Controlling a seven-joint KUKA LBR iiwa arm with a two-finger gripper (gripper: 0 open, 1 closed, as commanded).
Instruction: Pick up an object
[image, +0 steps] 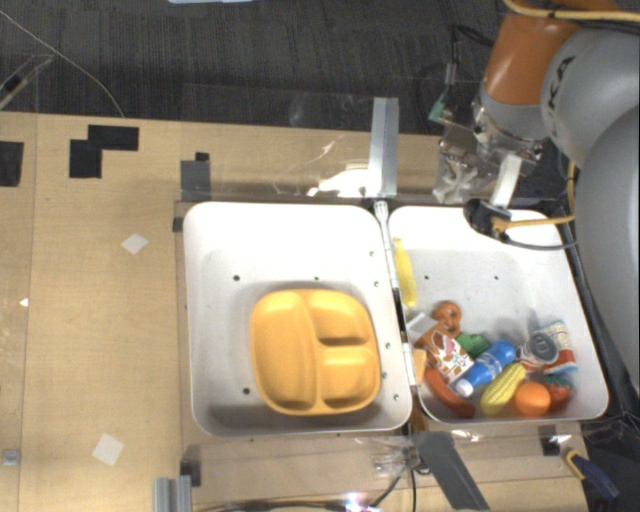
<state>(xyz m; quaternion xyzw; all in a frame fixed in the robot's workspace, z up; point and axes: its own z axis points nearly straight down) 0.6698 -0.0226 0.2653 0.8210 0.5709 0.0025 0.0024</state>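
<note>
My pale wooden bench carries two shallow white plastic bins (set side by side, touching): the left bin and the right bin.

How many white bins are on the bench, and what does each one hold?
2. The left bin holds a yellow divided tray. The right bin holds a pile of small toys at its near end; some may be hidden underneath others.

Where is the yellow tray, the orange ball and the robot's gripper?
yellow tray (314, 350): camera view, on the middle ridge between its compartments.
orange ball (533, 398): camera view, on its round top.
gripper (480, 180): camera view, between its fingertips, above the right bin's far edge.
</note>
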